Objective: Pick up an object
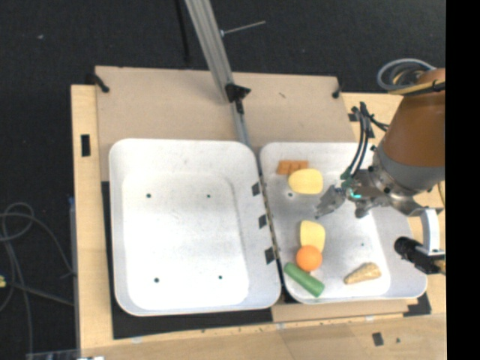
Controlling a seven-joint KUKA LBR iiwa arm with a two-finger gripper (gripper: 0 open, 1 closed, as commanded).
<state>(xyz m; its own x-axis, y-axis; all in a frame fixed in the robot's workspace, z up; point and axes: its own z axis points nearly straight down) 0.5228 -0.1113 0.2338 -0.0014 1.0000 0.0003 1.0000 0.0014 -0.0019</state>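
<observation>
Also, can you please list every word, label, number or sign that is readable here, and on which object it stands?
None: no readable text shows on either white bin, the food items in the right-hand bin, the bench or the arm.

A slanted metal rail is crossing the top of the wooden bench, ending at a black clamp. Loose cables are lying on the dark floor at the left. Small black brackets are sitting between the bins.
</observation>
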